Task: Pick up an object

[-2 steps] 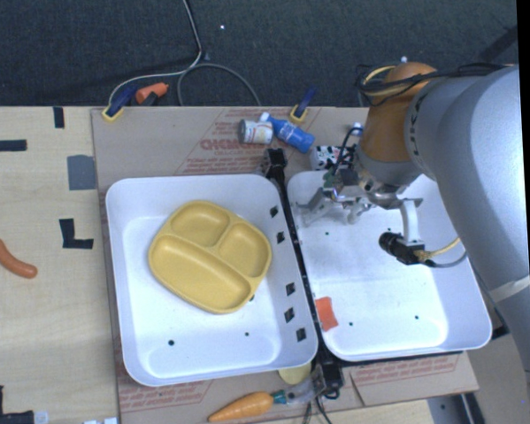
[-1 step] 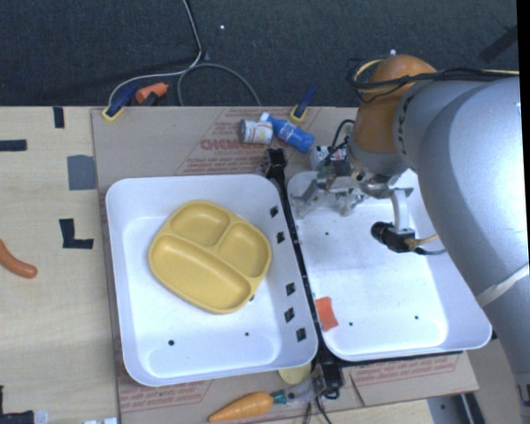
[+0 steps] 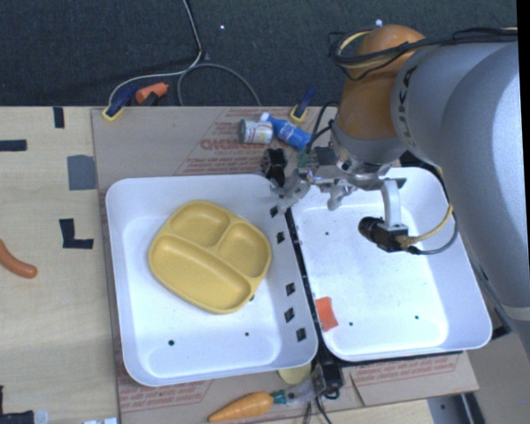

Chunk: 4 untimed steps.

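Observation:
A yellow divided plate (image 3: 210, 254) lies flat in the left bin (image 3: 139, 346), a little left of its middle. A small orange block (image 3: 325, 313) rests in the right bin (image 3: 431, 331) beside the central divider. My gripper (image 3: 283, 175) hangs over the far end of the divider between the two bins, just beyond the plate's far right corner and apart from it. The grey arm with its orange band (image 3: 374, 86) covers the far right part of the right bin.
A toy carrot (image 3: 242, 406) lies on the cardboard in front of the bins. A toy sausage (image 3: 13, 258) sits on the bench at far left. Blue and white clutter (image 3: 274, 129) and a clamp (image 3: 135, 98) lie behind the bins. A black cable part (image 3: 386, 234) hangs over the right bin.

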### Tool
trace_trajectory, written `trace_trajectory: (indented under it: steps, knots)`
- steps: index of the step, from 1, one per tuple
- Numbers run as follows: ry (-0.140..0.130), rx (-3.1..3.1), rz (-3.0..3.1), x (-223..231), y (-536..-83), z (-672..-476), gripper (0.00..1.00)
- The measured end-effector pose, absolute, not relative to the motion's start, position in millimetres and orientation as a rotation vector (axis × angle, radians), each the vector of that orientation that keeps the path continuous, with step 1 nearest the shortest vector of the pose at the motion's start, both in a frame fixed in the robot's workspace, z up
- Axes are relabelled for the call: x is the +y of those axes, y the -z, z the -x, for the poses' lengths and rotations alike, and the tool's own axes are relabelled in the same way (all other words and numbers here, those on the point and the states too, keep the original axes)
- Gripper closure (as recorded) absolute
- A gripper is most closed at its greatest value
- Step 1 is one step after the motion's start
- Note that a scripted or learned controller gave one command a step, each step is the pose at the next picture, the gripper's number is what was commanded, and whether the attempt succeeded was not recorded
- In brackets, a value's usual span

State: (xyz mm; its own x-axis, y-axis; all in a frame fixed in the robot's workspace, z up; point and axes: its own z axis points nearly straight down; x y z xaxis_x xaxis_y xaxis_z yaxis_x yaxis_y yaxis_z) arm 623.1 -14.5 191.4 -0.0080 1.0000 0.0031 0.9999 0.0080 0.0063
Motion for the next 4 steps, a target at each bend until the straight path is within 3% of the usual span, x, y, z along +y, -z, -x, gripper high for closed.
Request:
trace_trajectory:
  steps: [1,2,3,4]
  knots:
    - [0.003,2.217,-2.224,-81.4,-184.0,-645.7,0.0]
    - [0.005,2.228,-2.223,-33.9,-183.9,-567.5,0.0]
    - [0.0,2.218,-2.221,-84.9,-184.1,-620.7,0.0]
    - [0.005,2.226,-2.225,-54.3,-183.8,-546.5,0.0]
